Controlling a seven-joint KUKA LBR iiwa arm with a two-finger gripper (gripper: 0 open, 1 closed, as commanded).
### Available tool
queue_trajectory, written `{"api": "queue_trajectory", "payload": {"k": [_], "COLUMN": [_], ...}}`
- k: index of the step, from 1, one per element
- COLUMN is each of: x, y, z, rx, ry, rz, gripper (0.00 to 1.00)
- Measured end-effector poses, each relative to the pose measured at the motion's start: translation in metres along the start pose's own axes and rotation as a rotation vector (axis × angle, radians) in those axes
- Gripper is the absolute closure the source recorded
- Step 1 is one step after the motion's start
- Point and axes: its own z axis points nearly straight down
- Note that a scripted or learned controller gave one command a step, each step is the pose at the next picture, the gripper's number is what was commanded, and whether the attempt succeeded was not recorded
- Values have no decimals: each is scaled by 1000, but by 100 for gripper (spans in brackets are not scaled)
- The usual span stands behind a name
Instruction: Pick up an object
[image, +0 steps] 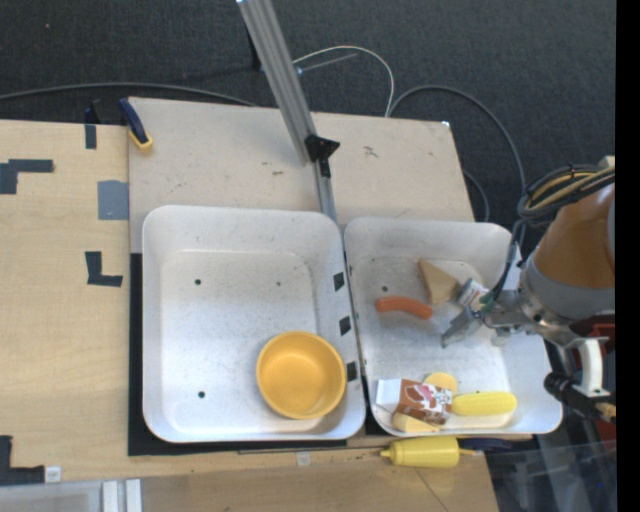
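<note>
Here the arm (575, 255) comes in from the right, and most of it is cut off by the frame edge; what shows is the orange band and a grey wrist over the right bin (372, 330). The pincer (462, 318) hangs low in that bin, between the orange carrot-like piece (404, 307) and the bin's right wall, just beside a tan wedge (441, 280). Its metal parts blur together, so I cannot tell whether it is spread or closed, and nothing can be seen gripped in it.

Along the near wall of the right bin lies a crowded cluster: a brown-and-white packet (421, 398), a small yellow round piece (440, 381) partly hidden behind it, and a yellow corn-like object (483, 404). Where one ends and the next begins is hard to make out.

The left bin (160, 300) holds a yellow bowl (299, 374) near its front right corner, upright. A yellow bottle (425, 452) lies on its side on the counter (60, 300), just outside the right bin's front rim. A grey pole (285, 80) slants up from between the bins and out of the top of the frame.
</note>
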Motion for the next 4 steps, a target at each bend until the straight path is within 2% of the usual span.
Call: {"api": "queue_trajectory", "payload": {"k": [1, 2, 3, 4], "x": [9, 9, 9, 9], "y": [-3, -3, -3, 1], "z": [47, 65, 54, -8], "rx": [-1, -7, -6, -12], "ry": [0, -3, -2, -4], "rz": [0, 1, 0, 0], "gripper": [0, 0, 100, 100]}}
